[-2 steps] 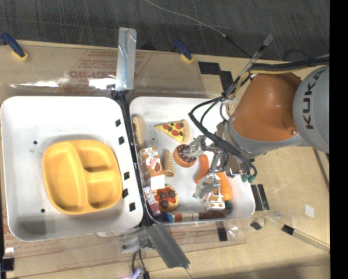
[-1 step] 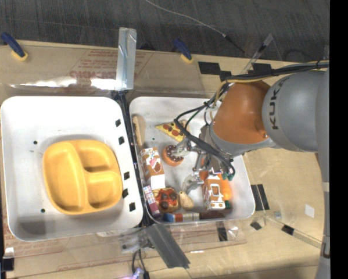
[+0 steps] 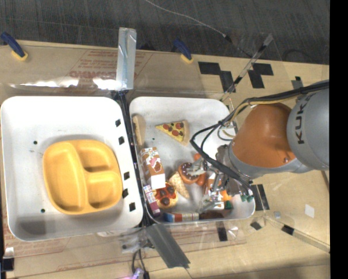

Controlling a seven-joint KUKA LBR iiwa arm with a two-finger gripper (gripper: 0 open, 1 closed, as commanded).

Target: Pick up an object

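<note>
Bins [image 3: 11,156] number two: one yellow tray [image 3: 81,174] left, one pizza slice [image 3: 174,130] among toy foods right. Gripper [image 3: 215,192] low at near right; grip state unclear.

Toy pizza slice [image 3: 174,130], flat, right bin's [image 3: 162,104] back

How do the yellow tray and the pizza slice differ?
The yellow tray lies in the left bin; the pizza slice lies in the right bin. The tray is far larger than the slice. The tray is plain yellow with compartments; the slice is a flat wedge with red toppings. The tray lies alone; the slice shares its bin with other items. Both lie flat, apart from the gripper.
</note>
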